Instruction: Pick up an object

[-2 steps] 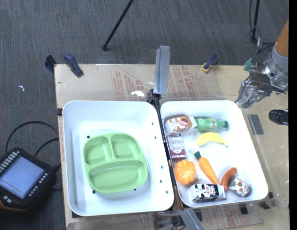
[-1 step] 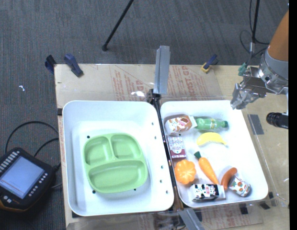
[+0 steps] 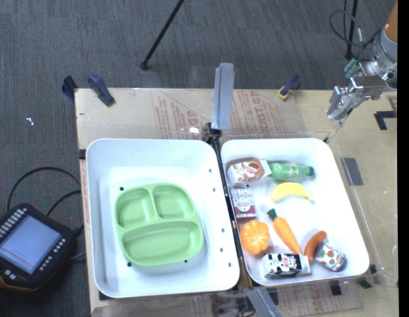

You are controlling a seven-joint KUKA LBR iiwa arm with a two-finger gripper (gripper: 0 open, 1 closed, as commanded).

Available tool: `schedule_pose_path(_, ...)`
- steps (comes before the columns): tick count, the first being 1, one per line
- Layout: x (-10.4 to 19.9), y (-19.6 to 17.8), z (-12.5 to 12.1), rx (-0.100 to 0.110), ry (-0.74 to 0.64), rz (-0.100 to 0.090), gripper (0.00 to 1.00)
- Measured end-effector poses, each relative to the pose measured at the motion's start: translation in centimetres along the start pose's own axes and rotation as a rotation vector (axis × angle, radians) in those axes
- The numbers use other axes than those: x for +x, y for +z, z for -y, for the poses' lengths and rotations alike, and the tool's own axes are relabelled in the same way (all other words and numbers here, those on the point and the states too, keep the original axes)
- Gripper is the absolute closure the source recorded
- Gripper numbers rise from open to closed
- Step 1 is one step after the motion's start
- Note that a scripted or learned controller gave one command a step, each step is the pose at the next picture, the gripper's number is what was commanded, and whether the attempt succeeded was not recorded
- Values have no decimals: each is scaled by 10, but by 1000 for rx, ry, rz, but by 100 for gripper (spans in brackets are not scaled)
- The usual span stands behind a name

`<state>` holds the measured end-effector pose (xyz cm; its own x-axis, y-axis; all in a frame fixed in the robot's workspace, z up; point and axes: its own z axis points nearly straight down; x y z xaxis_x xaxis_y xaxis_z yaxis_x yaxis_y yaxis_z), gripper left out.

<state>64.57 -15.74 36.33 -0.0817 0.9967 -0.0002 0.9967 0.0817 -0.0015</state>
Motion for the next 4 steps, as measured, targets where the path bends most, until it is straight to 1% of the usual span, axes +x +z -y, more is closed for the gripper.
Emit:
schedule_pose_path(1,0,0,0,0,-1,0,0)
schedule_pose_path(2,35,164,1,4,-18,-2,0)
schedule_pose_path(3,-27,277,59,2,44,-3,0)
schedule_pose_path(4,-30,269,60,6,52,-6,100)
